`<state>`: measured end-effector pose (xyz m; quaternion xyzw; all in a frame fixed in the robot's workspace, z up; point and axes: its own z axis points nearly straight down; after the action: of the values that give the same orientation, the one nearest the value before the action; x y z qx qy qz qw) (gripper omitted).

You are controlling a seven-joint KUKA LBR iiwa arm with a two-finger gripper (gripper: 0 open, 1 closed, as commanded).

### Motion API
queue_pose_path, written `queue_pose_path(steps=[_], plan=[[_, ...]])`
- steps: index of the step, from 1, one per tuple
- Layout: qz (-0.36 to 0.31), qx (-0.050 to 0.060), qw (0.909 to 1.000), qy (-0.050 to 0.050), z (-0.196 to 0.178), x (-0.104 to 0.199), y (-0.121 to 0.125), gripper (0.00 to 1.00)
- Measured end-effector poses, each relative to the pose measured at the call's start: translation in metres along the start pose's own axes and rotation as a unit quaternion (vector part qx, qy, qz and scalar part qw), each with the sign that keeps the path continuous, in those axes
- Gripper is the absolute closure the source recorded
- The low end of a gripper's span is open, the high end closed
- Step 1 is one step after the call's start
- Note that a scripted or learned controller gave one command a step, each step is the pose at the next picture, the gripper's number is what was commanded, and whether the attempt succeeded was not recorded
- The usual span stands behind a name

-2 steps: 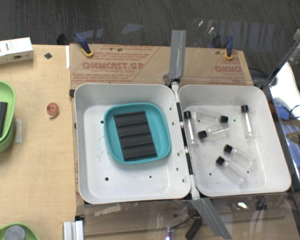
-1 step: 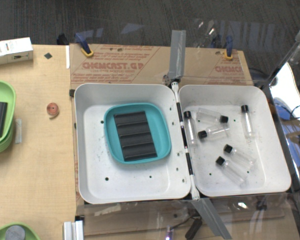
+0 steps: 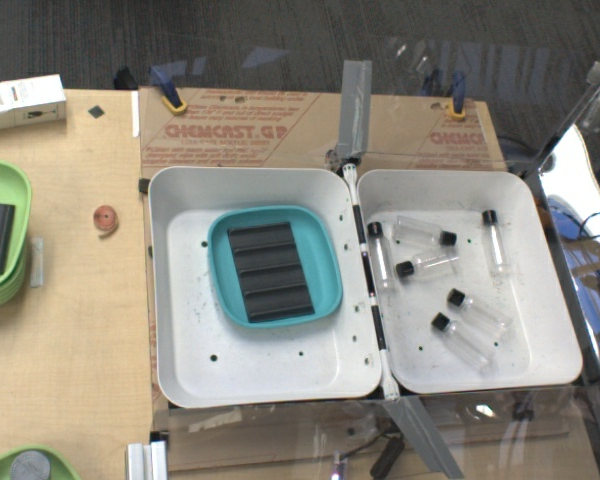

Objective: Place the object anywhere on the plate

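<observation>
**Several capped vials, one teal plate to reach**

Several things lie along the bench. At its left edge sits a stack of pale green trays [image 3: 15, 183], smooth moulded plastic with rounded corners. Just right of it is a small reddish disc [image 3: 104, 218] on the bare wood-grain top.

Toward the middle, the left bin [image 3: 180, 348] is a shallow white tub, glossy and a little scuffed. In it lies the plate [image 3: 220, 258], a teal, rounded square with a raised lip. A black ridged insert [image 3: 272, 271], matte and corrugated, fills most of its floor. The ridges should stop a round thing from rolling, so a release aligned with the grooves looks wise, and low rather than dropped.

The right bin [image 3: 540, 348], nearer the bench's right edge, holds the task's objects. These are clear vials [image 3: 425, 233] with black caps, lying flat and scattered at different angles, some close together. They are slim, hard and slippery cylinders.

My judgement is that the vial [image 3: 477, 320] nearest the bin's front lies apart enough to take cleanly. Closing across its body, square to its long axis and near the middle, should keep it from pivoting or squirting out. It must then be lifted well clear of the wall between the bins.

I cannot tell the state of the tool from this view.
</observation>
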<state>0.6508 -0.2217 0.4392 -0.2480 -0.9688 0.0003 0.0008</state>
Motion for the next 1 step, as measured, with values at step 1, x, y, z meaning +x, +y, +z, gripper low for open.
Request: queue_pose_path(steps=[1], plan=[[-0.006,-0.001,1.0,-0.003,-0.0031,-0.0019,0.0007,0.0]])
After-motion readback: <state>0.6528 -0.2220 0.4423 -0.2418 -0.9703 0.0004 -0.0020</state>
